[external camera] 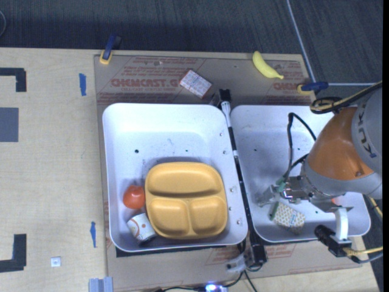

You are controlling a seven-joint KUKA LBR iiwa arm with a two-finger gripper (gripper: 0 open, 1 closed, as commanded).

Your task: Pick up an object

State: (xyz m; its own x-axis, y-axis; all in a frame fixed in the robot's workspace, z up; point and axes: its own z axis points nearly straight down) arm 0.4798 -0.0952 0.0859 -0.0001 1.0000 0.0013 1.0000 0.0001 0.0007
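The claw (281, 194) hangs low in the right bin (267, 129), just above a small pale patterned packet (287, 215) lying near that bin's front wall; whether the claw is released or clenched I cannot tell, and nothing visibly sits in it; the packet looks light, soft and flat, likely to crumple or slide on smooth plastic, so a pinch across its narrow width near the middle seems safest; the left bin (164, 123) holds a stiff yellow divided tray (185, 198), an orange ball (134, 196) touching its left side, and a small white cup (140, 226) at its front corner; both bins rest on cardboard on a pale wooden desk (48, 163); a yellow banana (266, 65) and a small card (194, 83) lie behind the bins; dark carpet lies beyond.
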